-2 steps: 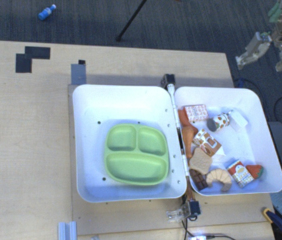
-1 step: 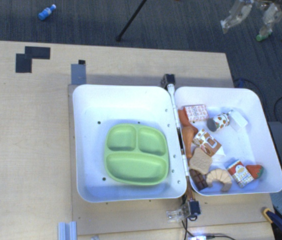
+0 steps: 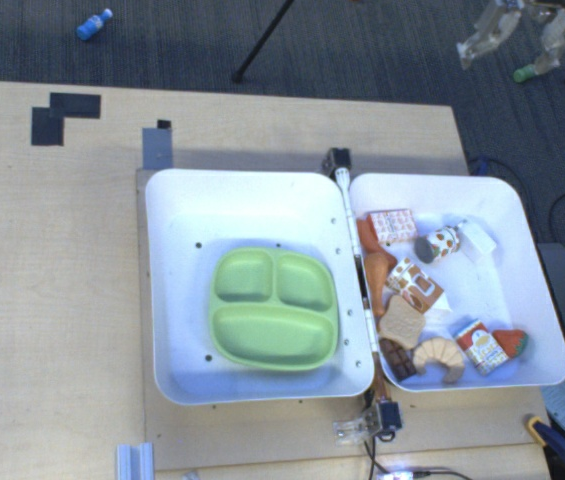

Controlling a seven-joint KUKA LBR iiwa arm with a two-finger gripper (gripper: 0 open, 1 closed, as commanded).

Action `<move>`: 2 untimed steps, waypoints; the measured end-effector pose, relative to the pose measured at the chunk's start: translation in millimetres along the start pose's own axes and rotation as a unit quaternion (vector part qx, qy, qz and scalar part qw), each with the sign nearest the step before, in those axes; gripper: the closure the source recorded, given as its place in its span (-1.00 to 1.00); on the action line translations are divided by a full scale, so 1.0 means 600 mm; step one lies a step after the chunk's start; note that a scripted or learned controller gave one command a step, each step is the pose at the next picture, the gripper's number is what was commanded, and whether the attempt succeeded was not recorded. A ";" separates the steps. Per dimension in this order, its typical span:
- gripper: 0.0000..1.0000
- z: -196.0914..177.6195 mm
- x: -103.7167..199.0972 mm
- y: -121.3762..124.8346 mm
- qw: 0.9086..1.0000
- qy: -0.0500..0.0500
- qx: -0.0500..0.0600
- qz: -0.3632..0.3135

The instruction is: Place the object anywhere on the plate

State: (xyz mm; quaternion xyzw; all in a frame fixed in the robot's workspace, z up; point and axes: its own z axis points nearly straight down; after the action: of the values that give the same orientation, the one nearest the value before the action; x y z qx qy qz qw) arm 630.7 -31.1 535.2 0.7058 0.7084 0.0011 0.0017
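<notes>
My plate (image 3: 274, 308) is pale green with three compartments, two small ones on the far side and one long one nearer the camera. It lies flat in the middle of the left bin (image 3: 177, 268), nothing on it. The toy foods (image 3: 422, 303) I pick from sit heaped in the bin right of the plate: small cartons, bread-like pieces, an orange carrot shape.

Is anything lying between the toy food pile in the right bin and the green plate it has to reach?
Only the bins' adjoining walls separate the toy food from the green plate. The plate's three compartments look bare. The end effector hangs over the carpet at top right, nothing beneath it but floor.
</notes>
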 end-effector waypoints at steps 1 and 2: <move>1.00 -0.020 0.002 0.001 1.000 0.000 -0.003 -0.003; 1.00 0.393 0.077 0.002 1.000 0.001 0.003 -0.001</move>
State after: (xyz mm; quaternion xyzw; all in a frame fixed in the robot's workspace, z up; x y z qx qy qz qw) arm 632.9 14.9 299.2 0.7053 0.7089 -0.0001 -0.0007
